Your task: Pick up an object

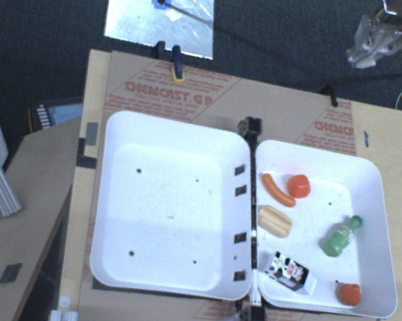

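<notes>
Bench board (pixel 170 92) reads "CHEMCAST GP", perhaps.

The gripper (pixel 373 49) hangs at the upper right, above the bench and well apart from both bins. The right bin (pixel 385 215) contains a sausage (pixel 278 191), a tomato (pixel 299 185), a bread roll (pixel 275 220), a green bottle (pixel 340 237), a small printed box (pixel 290 272) and an orange fruit (pixel 349 293).

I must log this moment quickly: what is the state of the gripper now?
Gripper: raised beyond the bins, nothing between its fingers; open or closed cannot be told.
</notes>
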`<state>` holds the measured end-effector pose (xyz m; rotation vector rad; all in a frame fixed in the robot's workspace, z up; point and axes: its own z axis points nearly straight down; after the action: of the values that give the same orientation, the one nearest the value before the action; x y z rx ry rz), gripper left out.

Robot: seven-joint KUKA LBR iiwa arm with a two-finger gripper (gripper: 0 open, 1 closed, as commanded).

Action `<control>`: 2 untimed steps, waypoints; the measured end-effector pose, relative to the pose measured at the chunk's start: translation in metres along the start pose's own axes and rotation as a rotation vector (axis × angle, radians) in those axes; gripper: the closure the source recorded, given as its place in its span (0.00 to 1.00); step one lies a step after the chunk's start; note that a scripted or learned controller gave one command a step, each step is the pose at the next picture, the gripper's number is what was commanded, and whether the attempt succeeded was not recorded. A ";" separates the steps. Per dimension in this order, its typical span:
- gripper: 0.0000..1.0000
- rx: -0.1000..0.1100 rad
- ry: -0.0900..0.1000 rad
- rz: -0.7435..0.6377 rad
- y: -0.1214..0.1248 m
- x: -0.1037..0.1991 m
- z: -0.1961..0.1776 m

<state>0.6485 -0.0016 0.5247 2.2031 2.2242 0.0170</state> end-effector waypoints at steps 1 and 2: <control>1.00 0.015 0.002 0.001 -0.034 0.050 0.014; 1.00 0.008 0.002 -0.001 0.001 0.118 -0.012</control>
<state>0.6479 0.1168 0.5366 2.2076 2.2302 0.0098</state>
